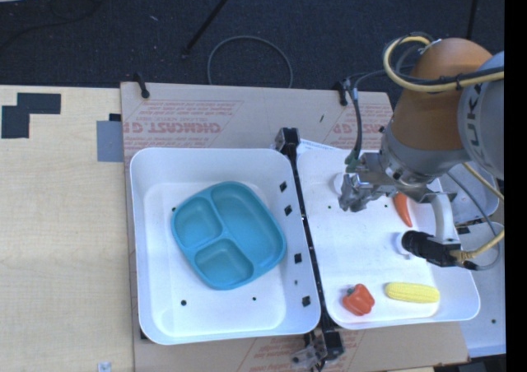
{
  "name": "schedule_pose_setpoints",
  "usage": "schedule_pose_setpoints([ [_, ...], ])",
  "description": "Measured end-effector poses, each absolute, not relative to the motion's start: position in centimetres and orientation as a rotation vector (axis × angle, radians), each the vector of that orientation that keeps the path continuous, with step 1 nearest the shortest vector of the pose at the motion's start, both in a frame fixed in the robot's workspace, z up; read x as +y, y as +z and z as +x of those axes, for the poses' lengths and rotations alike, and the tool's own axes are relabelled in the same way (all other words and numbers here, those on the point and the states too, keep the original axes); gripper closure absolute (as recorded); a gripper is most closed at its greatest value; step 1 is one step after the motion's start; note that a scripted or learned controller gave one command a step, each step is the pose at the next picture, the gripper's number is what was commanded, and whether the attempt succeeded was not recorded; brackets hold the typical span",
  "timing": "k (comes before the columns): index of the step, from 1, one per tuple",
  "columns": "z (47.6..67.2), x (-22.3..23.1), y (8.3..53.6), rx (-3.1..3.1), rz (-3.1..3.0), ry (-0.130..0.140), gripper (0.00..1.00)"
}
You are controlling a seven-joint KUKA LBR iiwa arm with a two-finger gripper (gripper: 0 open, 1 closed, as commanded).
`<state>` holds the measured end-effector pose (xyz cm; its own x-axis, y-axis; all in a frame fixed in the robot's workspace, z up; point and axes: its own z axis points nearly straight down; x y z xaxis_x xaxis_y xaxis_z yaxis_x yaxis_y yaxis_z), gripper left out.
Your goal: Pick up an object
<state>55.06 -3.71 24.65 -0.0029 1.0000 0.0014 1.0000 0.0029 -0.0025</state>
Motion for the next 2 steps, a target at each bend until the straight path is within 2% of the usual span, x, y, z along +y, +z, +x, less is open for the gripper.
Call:
schedule_pose_setpoints([
  [1, 56.9, 1.0, 25.2, -2.224, -2.215, 0.000, 1.00],
  [2, 59.5, 6.3, 24.2, -2.224, -2.215, 0.002, 1.00],
])
